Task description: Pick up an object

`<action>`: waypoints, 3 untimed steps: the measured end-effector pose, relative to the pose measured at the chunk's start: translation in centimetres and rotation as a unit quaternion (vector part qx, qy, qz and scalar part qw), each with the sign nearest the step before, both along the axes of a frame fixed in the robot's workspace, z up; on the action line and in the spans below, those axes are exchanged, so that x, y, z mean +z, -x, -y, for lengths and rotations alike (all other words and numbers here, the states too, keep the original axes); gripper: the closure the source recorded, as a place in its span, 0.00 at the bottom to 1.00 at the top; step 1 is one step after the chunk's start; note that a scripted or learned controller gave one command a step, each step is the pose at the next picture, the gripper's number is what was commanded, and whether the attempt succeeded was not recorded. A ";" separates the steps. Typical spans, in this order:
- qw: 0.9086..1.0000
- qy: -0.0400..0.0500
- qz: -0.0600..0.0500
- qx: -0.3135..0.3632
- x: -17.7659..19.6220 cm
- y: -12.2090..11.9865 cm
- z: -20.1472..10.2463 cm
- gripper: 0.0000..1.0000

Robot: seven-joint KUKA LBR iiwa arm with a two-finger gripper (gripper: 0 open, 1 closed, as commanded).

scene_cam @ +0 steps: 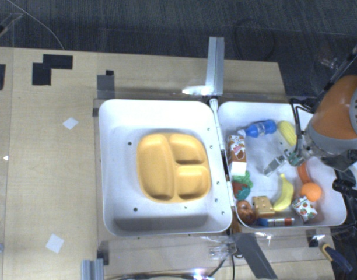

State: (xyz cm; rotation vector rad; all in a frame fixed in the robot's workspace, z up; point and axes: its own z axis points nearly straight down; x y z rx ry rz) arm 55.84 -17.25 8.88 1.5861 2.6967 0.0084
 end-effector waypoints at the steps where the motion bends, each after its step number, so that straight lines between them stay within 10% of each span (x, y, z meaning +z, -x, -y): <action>1: 0.982 -0.002 -0.007 -0.187 0.6 3.3 -0.5 0.00; 2: 0.965 -0.003 -0.003 -0.264 9.5 -4.8 -3.2 0.00; 3: 0.973 -0.003 -0.003 -0.230 0.6 -2.7 -1.7 0.00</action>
